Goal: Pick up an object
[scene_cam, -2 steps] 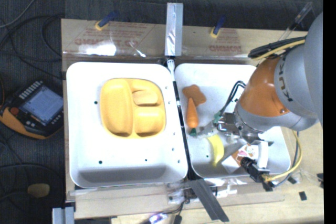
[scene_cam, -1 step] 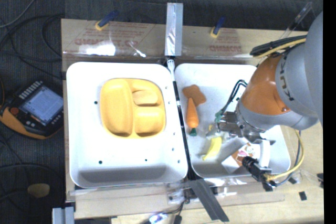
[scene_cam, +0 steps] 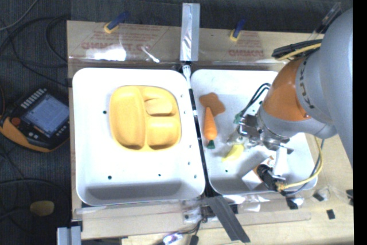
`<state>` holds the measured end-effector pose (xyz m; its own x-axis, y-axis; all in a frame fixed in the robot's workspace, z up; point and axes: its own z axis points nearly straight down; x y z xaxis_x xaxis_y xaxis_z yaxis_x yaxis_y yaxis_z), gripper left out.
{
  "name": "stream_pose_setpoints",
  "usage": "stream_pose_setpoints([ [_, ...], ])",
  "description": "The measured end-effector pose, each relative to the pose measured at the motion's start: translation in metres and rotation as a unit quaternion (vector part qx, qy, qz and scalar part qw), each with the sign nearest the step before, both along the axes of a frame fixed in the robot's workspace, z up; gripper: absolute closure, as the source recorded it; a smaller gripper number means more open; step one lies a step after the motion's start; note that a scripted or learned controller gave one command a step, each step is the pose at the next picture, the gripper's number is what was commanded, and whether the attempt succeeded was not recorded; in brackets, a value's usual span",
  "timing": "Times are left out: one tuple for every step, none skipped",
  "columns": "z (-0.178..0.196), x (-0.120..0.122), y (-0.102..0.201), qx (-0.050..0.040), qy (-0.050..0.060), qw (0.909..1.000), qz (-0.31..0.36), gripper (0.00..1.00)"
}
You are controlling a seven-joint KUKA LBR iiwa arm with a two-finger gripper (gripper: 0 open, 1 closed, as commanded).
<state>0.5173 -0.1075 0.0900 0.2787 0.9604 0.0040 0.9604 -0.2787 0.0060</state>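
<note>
In the right bin [scene_cam: 229, 80], a toy carrot [scene_cam: 210, 125] lies along the left wall with its green top toward the front. An orange-brown piece [scene_cam: 212, 101] rests just behind the carrot. A small yellow object [scene_cam: 233, 151] lies near the bin's middle. My gripper [scene_cam: 248, 132] reaches in from the right, low over the bin floor, just above and to the right of the yellow object. The wrist and cables hide its tip. A small green bit [scene_cam: 237, 119] shows at the gripper's left side.
The left bin [scene_cam: 92, 181] holds a yellow divided tray [scene_cam: 145, 116]. A metal divider [scene_cam: 195, 123] separates the bins. The arm's orange band [scene_cam: 284, 103] and grey body cover the right bin's right half. A handheld controller [scene_cam: 35, 117] lies on the floor at left.
</note>
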Motion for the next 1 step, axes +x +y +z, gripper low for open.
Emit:
stream_pose_setpoints([
  [0.1571, 0.0241, 0.0296, -0.0026, 0.004, 0.9867, 0.163, 1.0],
])
